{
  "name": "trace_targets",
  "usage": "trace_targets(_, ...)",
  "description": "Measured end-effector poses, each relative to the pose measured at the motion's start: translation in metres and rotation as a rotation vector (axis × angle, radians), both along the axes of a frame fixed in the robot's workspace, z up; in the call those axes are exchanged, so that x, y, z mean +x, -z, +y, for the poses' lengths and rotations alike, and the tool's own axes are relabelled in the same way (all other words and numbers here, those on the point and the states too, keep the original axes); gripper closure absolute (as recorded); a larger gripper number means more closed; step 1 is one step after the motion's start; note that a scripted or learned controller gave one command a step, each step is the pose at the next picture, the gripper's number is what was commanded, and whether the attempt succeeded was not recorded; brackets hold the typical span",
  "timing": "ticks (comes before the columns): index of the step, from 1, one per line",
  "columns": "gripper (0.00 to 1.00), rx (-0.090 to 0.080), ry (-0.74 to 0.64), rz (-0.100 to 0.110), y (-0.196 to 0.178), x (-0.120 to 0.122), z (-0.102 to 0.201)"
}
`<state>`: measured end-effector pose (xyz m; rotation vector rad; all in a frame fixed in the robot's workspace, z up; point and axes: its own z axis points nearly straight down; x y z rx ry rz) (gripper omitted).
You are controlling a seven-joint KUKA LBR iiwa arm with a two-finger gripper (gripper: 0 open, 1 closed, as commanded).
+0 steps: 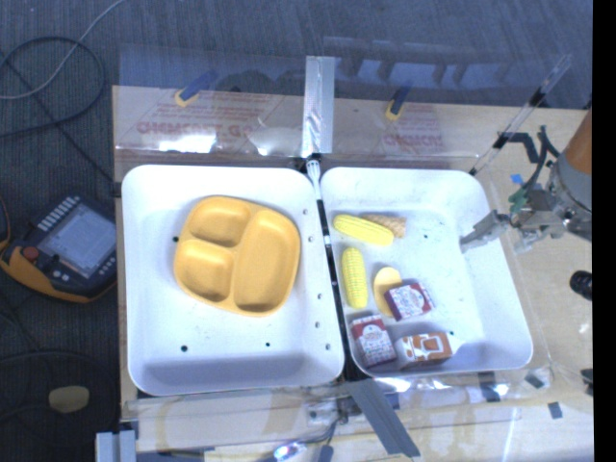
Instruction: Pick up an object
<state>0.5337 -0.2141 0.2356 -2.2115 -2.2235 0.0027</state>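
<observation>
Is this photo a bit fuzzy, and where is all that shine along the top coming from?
Camera view: soft overall, so the labels on the small red packets cannot be read; glare streaks the clear sheet behind the bins; the white bins look bright and nearly washed out; the yellow divided plate casts only a faint shadow; the end effector at the right looks blurred.

Even, cool, fairly bright light falls from above, and both white bins [144, 287] come close to washing out, with soft shadows only along their inner walls. Glare streaks the clear sheet [241, 114] toward twelve o'clock and the shiny strip at six o'clock. The picture is soft and grainy overall, with the gripper [486, 229] at three o'clock blurred and the dark floor [58, 85] at nine o'clock dim.
</observation>
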Motion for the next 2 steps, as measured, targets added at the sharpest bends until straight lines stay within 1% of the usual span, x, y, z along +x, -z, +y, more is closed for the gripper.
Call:
trace_targets(1, 0.0, -0.007, 0.055, -0.011, 0.1467, 0.0399, 0.0571)
trace_targets(2, 1.0, -0.004, 0.053, -0.012, 0.1384, 0.0414, 0.0587)
